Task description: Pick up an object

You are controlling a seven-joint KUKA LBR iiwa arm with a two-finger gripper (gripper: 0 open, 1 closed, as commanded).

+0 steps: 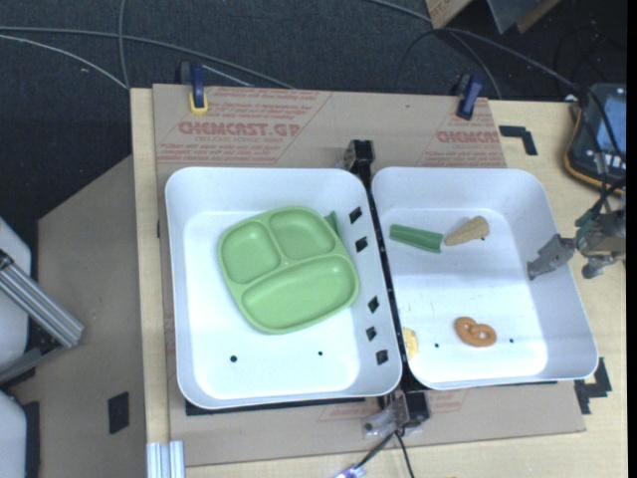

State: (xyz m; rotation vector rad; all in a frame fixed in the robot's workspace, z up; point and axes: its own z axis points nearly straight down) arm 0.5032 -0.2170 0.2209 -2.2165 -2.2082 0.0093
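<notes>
Green stick (415,237), long axis left-right, slightly tilted.

The single camera hangs above the bench (299,118) and looks down at a slant, so the far edge of the board sits toward the top and the near edge toward the bottom. It stands far enough back to take in both white bins whole: the left bin (189,297) and the right bin (557,317) side by side (their shared rim runs almost straight up the middle). Dark floor (80,48) lies beyond the far side and to the left.
</notes>
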